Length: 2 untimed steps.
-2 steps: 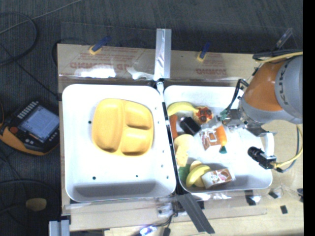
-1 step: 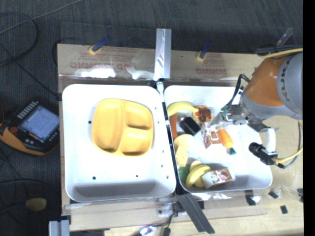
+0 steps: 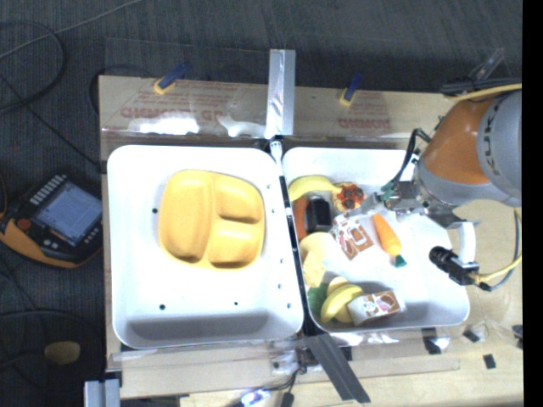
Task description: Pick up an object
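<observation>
The right bin (image 3: 433, 299) holds a heap of toy food. A banana (image 3: 307, 185) lies at its back left beside a black block (image 3: 318, 214) and a small red-orange piece (image 3: 349, 197). An orange carrot (image 3: 388, 235) sits mid-bin next to a small printed carton (image 3: 355, 237). Another carton (image 3: 377, 305) and a yellow fruit (image 3: 339, 298) rest near the front. The gripper (image 3: 397, 200) hangs low over the bin's back, just right of the red-orange piece and above the carrot. I see nothing held in it.
A yellow divided plate (image 3: 210, 217) lies in the left bin (image 3: 136, 312). The grey arm with its orange band (image 3: 462, 155) covers the right bin's far right corner, and a black fitting (image 3: 450, 264) sticks out below it. A teach pendant (image 3: 59, 220) lies on the floor at left.
</observation>
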### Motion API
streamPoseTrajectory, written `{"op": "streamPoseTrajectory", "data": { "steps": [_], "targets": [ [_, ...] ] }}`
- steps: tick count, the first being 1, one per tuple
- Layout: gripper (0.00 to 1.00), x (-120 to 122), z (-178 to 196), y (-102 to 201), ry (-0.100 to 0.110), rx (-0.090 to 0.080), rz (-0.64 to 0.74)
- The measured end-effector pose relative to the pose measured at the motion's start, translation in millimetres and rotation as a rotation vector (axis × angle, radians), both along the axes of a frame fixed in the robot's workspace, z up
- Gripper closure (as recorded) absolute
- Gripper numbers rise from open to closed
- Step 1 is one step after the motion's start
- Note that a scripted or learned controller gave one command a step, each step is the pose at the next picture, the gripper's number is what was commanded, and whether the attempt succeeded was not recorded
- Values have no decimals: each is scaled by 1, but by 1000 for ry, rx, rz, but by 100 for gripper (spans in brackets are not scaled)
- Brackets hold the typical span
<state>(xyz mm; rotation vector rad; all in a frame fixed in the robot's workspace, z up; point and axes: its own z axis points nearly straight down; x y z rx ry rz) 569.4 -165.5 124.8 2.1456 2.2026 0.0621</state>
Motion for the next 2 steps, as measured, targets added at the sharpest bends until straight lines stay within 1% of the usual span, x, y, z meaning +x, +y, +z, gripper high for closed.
{"op": "streamPoseTrajectory", "data": {
  "steps": [1, 2],
  "targets": [
    [0, 16, -36, -13, 64, 9, 13],
    [100, 16, -30, -13, 67, 9, 13]
  ]
}}
